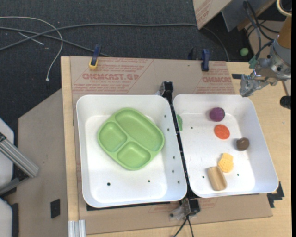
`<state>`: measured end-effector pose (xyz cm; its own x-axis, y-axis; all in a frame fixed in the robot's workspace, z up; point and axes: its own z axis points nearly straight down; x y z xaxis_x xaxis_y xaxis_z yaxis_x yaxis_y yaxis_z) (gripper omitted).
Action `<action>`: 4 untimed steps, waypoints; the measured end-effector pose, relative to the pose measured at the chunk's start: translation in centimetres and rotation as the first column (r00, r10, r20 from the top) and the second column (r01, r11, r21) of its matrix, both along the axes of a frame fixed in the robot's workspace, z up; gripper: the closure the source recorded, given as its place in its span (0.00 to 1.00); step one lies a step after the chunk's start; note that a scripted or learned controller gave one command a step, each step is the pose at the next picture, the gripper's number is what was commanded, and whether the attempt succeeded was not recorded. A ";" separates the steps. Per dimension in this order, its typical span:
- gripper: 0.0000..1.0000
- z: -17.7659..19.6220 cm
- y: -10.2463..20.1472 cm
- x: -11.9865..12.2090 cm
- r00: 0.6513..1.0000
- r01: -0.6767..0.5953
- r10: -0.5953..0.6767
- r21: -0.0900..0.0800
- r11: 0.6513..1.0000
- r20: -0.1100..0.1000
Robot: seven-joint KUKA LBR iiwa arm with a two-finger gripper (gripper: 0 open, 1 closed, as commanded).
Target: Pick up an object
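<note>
The right bin (199, 115) holds several small items: a purple ball (216, 114), an orange round piece (222, 132), a brown ball (243, 144), a yellow lumpy piece (225, 162) and a tan cylinder (216, 178). A small green scrap (179, 122) lies by that bin's left wall. In the left bin (92, 176) rests a green divided plate (131, 138). My gripper (248, 87) hangs at the upper right, above the right bin's far right corner and apart from every item; nothing shows between its fingers.
Blue clamps (95, 56) (205, 60) pin the cardboard sheet at the bench's far edge. A black bracket (166, 88) sits between the bins at the back. Cables lie on the dark floor at the upper left, and a cardboard box (208, 11) stands behind.
</note>
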<state>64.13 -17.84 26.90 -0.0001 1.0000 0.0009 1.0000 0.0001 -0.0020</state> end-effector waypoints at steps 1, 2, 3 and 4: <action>0.00 0.1 0.0 0.0 1.000 0.000 0.000 0.000 1.000 0.001; 0.00 -5.5 0.3 -0.7 1.000 0.000 0.000 -0.001 1.000 0.001; 0.00 -11.6 0.6 -0.2 1.000 -0.001 0.001 0.001 1.000 -0.005; 0.00 -16.2 0.3 -1.0 1.000 0.001 -0.001 0.001 1.000 -0.005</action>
